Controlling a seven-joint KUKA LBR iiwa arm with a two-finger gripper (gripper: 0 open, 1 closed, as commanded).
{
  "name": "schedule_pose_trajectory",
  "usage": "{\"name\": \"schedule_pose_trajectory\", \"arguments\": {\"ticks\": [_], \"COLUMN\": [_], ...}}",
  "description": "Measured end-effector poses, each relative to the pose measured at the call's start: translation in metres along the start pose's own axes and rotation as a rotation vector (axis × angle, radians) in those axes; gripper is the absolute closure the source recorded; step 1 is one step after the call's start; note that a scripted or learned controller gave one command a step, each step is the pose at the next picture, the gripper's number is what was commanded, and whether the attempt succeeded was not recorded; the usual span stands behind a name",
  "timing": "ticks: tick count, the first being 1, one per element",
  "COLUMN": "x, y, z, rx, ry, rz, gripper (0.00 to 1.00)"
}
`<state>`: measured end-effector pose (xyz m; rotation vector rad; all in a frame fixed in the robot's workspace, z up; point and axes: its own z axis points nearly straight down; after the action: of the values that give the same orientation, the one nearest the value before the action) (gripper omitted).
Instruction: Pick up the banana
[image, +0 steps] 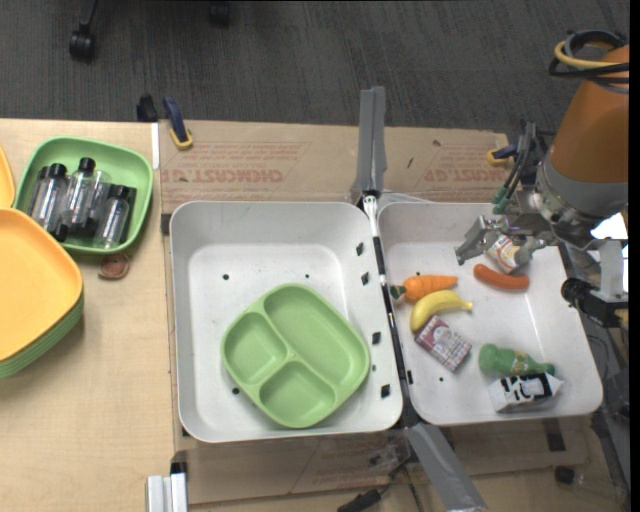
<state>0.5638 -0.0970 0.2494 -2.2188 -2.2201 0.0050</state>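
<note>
Bright, even overhead light; soft short shadows inside the white bins, slightly soft focus throughout.

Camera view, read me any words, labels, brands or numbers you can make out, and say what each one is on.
"CHEMCYST" or similar, red, upside down, partly blurred: on the cardboard sheet behind the bins.
Red print further right on the same cardboard: too faint to read.
Small pink packet beside the banana: print too small.
Black and white carton: markings unreadable.
Bottles in the green tray: labels unreadable.
</note>
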Motion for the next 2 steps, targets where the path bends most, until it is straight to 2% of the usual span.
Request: {"name": "schedule_pose_trajectory", "arguments": {"ticks": [1, 2], "x": [0.000, -0.030], "y": [0.000, -0.001], "z": [0.000, 0.148], "rx": [0.000, -0.004], "ry": [0.000, 0.000], "rz": [0.000, 0.125], "gripper": [0.00, 0.00]}}
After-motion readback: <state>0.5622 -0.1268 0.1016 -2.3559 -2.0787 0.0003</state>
